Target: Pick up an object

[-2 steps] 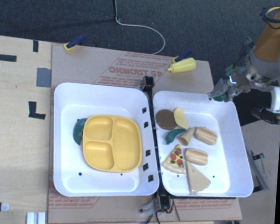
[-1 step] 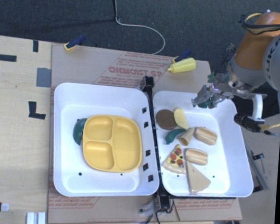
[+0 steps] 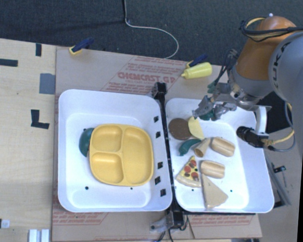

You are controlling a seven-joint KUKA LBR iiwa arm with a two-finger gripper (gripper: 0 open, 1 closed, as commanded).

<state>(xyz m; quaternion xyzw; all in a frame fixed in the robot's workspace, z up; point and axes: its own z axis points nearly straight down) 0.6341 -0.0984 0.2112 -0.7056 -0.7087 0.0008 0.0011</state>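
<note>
Teal toy (image 3: 208, 115) sits pinched between my fingers (image 3: 205, 109) above the right bin (image 3: 250, 196); below lie a brown disc (image 3: 179, 128), yellow wedge (image 3: 195, 127) and pizza slice (image 3: 190, 171).

Arm (image 3: 274, 49): grey with an orange band, reaching in from the right over the right bin's far edge.
Gripper (image 3: 207, 111): low over the right bin's far left part, just above a pale yellow piece (image 3: 195, 127).
Right bin (image 3: 249, 201): brown disc (image 3: 178, 128), teal piece (image 3: 187, 145), two bread rolls (image 3: 222, 146), pizza slice (image 3: 190, 172), tan wedge (image 3: 212, 192).
Left bin (image 3: 74, 106): yellow divided plate (image 3: 121, 154) lying partly over a dark teal object (image 3: 85, 141).
Bench (image 3: 14, 133): cardboard sheet under both bins.
</note>
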